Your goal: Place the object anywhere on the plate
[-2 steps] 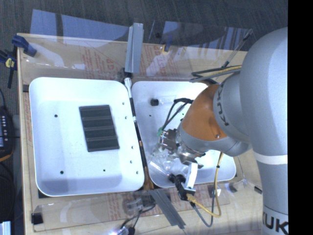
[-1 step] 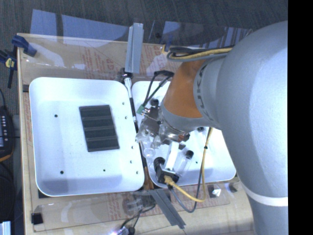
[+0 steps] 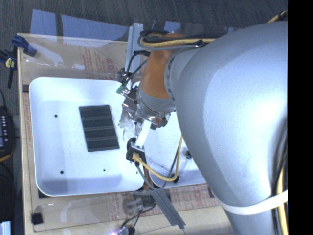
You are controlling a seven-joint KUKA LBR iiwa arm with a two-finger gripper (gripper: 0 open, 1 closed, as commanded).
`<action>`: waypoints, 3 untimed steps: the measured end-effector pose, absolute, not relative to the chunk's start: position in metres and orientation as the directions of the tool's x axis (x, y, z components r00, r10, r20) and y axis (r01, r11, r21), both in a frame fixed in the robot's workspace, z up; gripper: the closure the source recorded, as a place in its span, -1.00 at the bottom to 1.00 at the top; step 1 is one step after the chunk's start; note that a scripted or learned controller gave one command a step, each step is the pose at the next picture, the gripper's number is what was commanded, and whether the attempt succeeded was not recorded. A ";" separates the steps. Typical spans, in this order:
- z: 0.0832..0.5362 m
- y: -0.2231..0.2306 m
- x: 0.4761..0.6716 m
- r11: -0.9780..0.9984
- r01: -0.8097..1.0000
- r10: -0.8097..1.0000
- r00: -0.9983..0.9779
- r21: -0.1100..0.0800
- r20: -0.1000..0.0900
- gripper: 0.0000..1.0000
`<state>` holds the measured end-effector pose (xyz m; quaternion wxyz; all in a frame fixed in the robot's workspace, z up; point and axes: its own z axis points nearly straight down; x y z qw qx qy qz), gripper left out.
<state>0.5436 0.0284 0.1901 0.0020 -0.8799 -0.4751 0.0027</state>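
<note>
A dark grey ribbed rectangular plate lies flat in the middle of the left white bin. My gripper hangs over the wall between the two bins, just right of the plate's right edge. It points down and to the left, and something pale and translucent shows at its tip, too unclear to name. The orange band sits above it. The arm's bulk covers whatever lies under the wrist.
The large grey arm covers most of the right bin. A yellow cable loops below the wrist. A blue clamp sits at the bench's top left corner. Bare white floor surrounds the plate.
</note>
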 end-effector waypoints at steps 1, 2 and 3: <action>0.273 0.067 0.567 -0.612 0.791 0.791 0.612 -0.006 -0.002 1.00; 0.122 0.126 0.532 -0.776 0.630 0.631 0.776 -0.008 -0.008 1.00; 0.152 0.119 0.555 -0.432 0.902 0.902 0.432 -0.005 -0.002 1.00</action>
